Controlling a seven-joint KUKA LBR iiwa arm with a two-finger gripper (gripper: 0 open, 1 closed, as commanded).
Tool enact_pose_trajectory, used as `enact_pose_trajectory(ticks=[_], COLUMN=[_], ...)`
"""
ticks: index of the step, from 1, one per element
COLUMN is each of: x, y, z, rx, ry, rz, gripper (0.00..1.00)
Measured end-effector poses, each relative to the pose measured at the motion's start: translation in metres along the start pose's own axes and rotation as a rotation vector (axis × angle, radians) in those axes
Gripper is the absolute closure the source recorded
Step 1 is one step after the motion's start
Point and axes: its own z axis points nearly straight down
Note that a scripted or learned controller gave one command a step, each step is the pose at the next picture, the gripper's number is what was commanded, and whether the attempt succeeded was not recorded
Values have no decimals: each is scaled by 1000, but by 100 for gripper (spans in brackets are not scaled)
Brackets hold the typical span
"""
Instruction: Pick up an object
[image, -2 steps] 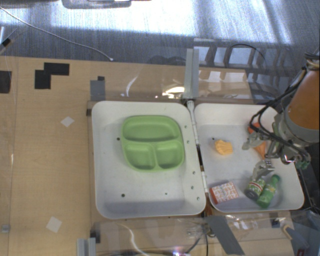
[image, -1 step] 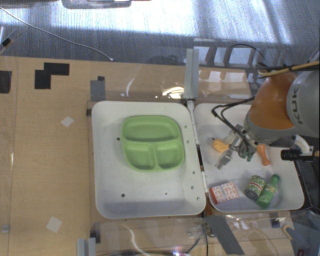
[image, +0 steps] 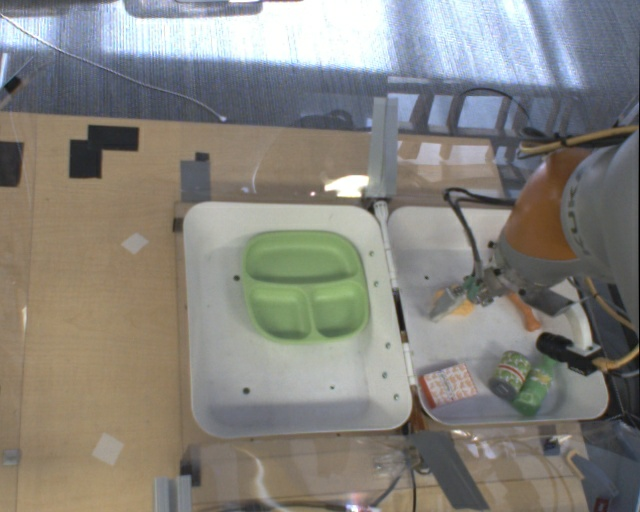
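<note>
- Taking the right bin (image: 430, 240) as my landmark: nearest the camera, along its front wall, lay a small red-and-white patterned packet (image: 448, 384), flat on the floor of the bin toward the front-left corner.
- Just to the right of that packet, also by the front wall, lay a green can with a red label (image: 511, 373), and touching it on its right side a green bottle (image: 537, 388), tilted on its side.
- A black cylindrical part (image: 566, 353) of my arm hung above the bin's front-right area, just beyond the bottle.
- Farther back, near the middle of the bin, my gripper (image: 447, 301) hovered low over the white floor, pointing toward the bin's left wall.
- How wide my jaws stood I could not tell; the fingertips were a small grey blur, and I could not see any object between them.
- A yellow-orange object (image: 463, 309) lay right beside my fingertips, toward the bin's centre; whether I touched it I could not tell.
- An orange stick-shaped object (image: 524, 311) lay to the right of that, partly under my wrist.
- My grey arm with its orange band (image: 541, 215) reached over the bin's right rim.
- Beyond the left wall, the left bin (image: 215, 380) held a green divided plate (image: 305, 284) near its middle.
</note>
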Motion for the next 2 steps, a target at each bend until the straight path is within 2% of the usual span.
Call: enact_pose_trajectory(ticks=[1, 2], x=[-1, 34], y=[3, 70], z=[-13, -131], rx=[-6, -5], ry=[-6, 2], rz=[-9, 4], gripper=[100, 100])
